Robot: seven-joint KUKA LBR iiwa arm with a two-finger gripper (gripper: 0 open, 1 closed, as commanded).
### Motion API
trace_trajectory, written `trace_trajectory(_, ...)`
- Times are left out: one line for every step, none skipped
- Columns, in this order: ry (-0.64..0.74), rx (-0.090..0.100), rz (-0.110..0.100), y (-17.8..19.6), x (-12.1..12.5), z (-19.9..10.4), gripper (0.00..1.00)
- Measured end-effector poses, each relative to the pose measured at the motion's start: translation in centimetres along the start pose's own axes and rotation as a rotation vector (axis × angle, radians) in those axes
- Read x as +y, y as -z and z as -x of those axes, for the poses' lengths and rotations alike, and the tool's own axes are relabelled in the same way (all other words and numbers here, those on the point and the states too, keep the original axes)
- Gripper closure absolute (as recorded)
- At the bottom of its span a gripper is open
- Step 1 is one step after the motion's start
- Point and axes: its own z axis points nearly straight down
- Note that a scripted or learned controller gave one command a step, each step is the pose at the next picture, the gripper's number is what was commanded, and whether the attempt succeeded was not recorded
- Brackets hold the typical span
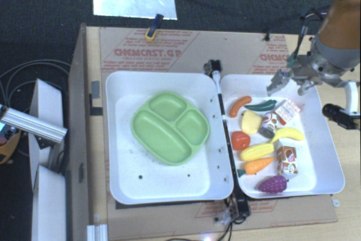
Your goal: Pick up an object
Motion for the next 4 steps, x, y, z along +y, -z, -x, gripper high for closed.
trace_trajectory(-0.003, 0.001, -0.005, -7.8, -0.3, 1.5, 0.0)
trace_trajectory(-0.005, -0.001, -0.001, -17.1, -1.5, 2.6, 0.0)
trace_trajectory(0.003, -0.004, 0.008, -16.5, 3.1, -0.2, 0.0)
trace_trajectory(-0.007, -0.001, -0.003, -16.9, -1.9, 4.5, 0.0)
